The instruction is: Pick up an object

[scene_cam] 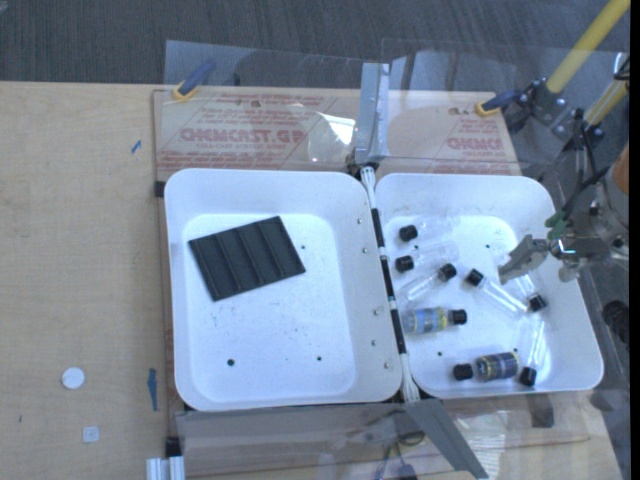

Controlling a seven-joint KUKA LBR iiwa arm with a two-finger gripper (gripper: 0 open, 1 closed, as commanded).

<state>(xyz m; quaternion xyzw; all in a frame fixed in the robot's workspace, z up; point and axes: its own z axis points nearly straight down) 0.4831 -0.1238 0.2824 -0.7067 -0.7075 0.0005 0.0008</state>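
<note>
Two shallow white plastic bins are seen side by side on the pale wooden table (70,218). In the left bin (190,208) a dark grey ribbed rectangular mat (246,257) lies flat, turned at a slant. In the right bin (580,358) several small clear plastic vials with black caps are scattered: two near the bin's left wall (420,234) (418,261), one slanted below them (428,280), one with a yellowish label lying level (434,319), one with a dark label near the front edge (488,367), and one slanted clear vial toward the right (496,293). The grey metal jaws (520,260) are seen reaching in from the right over the upper right part of this bin. Whether they are open or closed cannot be told, since they appear as a single tapered grey shape. Nothing is seen between them. The slanted clear vial toward the right lies just below and left of the tip, and contact cannot be judged. The labelled vials lie well apart from the jaws, nearer the front of the bin.
</note>
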